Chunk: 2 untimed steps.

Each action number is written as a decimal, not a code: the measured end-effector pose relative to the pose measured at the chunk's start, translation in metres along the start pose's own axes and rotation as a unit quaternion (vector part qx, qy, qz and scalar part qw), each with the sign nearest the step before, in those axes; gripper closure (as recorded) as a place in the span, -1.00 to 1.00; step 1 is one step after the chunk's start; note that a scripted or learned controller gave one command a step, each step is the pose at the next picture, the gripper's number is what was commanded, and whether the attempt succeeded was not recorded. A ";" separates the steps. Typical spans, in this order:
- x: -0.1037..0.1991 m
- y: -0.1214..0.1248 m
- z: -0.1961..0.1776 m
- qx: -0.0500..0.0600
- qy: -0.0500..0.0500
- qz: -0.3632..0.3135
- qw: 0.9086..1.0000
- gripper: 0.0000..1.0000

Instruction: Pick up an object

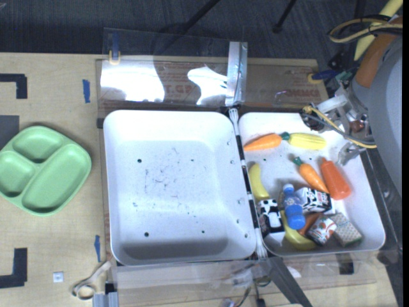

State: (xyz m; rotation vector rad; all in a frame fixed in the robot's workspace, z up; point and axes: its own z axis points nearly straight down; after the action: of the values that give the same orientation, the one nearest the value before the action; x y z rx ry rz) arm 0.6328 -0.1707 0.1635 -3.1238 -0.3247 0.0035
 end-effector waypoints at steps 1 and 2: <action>-0.033 0.044 -0.256 0.000 0.001 0.000 1.000 -1.00; 0.007 0.052 -0.086 0.000 0.000 -0.083 0.997 -1.00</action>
State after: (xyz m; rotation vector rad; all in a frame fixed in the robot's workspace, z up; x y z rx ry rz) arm 0.6502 -0.2200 0.2491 -3.0850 -0.5842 0.0047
